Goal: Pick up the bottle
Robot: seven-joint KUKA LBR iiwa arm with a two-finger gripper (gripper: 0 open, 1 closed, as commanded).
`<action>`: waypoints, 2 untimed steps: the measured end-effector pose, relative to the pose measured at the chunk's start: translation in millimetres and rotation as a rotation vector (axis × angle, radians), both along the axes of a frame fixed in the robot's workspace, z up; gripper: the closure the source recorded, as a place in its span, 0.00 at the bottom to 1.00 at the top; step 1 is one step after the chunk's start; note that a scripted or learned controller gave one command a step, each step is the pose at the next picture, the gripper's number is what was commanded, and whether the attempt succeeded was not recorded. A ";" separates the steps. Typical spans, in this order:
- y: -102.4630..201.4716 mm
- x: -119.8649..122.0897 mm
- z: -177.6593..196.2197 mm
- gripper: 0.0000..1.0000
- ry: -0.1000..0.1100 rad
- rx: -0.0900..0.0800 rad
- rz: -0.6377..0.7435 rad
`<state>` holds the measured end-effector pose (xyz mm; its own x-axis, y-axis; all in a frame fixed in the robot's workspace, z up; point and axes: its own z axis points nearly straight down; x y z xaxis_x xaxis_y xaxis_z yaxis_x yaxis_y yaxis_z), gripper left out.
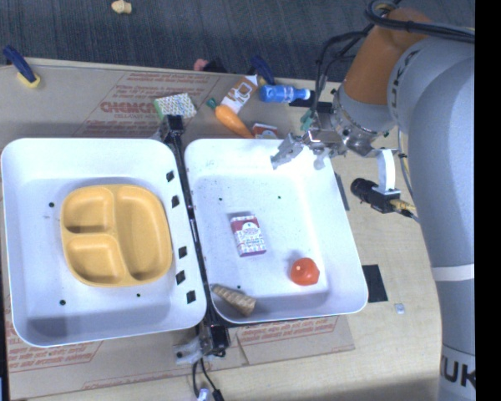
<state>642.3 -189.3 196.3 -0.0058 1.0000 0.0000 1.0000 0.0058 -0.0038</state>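
The bottle [238, 97], white with an orange label and a green cap, lies on its side on the cardboard-covered tabletop [108, 98], outside both bins, just beyond the far rim of the right bin [342, 249]. Touching or nearly touching its lower end is an orange carrot-shaped toy [232, 121], and a blue bottle-like object [280, 94] lies just to its right. A small patterned packet [174, 105] sits to its left, near the black clip [174, 125] between the two bins.

The pincer [301, 150] hovers over the far right corner of the right bin, near the bottle but apart from it; its fingers are spread and nothing is between them. The grey arm [434, 140] with its orange band reaches in from the right.

Inside the right bin lie a small red-and-white carton [248, 234], a red tomato-like ball [305, 271] and a tan cone-shaped item [234, 299] at the near rim. The left bin [25, 182] holds a yellow divided tray [115, 234]. A blue clamp [21, 65] grips the tabletop's far left corner.
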 end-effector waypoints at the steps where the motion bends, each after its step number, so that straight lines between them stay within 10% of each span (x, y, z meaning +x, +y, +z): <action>1: 0.5 0.5 10.6 1.00 0.001 0.000 0.005; 2: -18.6 -58.7 54.8 1.00 0.001 0.000 -0.120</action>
<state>583.6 -207.9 251.1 0.1137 0.9935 0.0000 0.9935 -0.1137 -0.0046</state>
